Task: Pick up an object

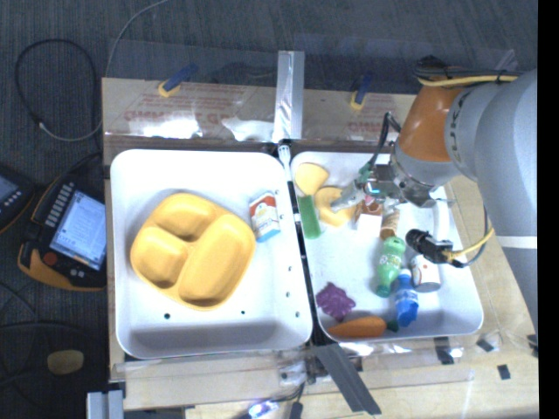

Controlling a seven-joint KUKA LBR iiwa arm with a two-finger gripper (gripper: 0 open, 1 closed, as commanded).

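Observation:
My gripper (365, 192) hangs over the back of the right bin (463, 317), just right of a yellow chunk (330, 208) and a pale yellow round piece (309, 178). A small brown bottle (389, 225) lies right below the gripper. Further forward lie a green bottle (389, 265), a blue bottle (405, 304), a white and red can (426, 276), a purple lump (335, 301) and an orange carrot (356, 326). A green stick (308, 216) rests along the bin's left wall.
The left bin (131, 321) holds a large yellow lobed object (192, 247) and a small red and white carton (264, 216) near its right wall. The arm's grey body with its orange band (428, 133) covers the right bin's back right corner.

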